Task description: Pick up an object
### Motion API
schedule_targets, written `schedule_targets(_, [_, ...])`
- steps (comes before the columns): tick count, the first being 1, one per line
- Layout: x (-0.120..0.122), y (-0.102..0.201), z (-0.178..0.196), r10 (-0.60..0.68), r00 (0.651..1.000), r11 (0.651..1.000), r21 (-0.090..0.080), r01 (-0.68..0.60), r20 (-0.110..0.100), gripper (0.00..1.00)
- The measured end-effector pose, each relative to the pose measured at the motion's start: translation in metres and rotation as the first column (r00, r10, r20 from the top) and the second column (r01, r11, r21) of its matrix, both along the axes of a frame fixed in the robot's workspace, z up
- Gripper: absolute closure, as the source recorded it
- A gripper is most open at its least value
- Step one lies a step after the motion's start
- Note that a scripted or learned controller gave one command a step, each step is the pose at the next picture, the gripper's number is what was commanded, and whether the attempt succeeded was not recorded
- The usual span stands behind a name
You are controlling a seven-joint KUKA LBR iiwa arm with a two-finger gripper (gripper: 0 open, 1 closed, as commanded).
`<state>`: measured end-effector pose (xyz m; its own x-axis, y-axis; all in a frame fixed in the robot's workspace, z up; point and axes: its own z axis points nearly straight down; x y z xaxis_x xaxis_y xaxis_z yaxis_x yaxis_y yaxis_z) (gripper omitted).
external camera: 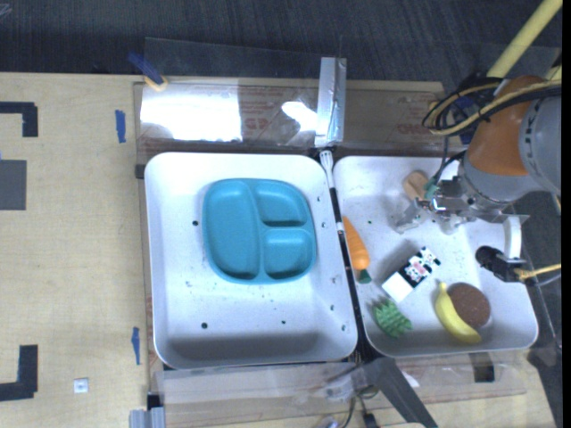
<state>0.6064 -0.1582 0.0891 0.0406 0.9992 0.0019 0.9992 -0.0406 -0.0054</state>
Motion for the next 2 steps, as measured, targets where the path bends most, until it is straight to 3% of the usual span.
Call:
schedule_targets(1, [-0.096, 0.021, -0.001, 0.010, 1.000, 1.000, -0.001, -0.010, 0.008, 0.00])
schedule_targets(2, [-0.124, 0.066, -0.001, -0.063, 0.998, 0.998, -0.004, 0.063, 0.015, 0.00])
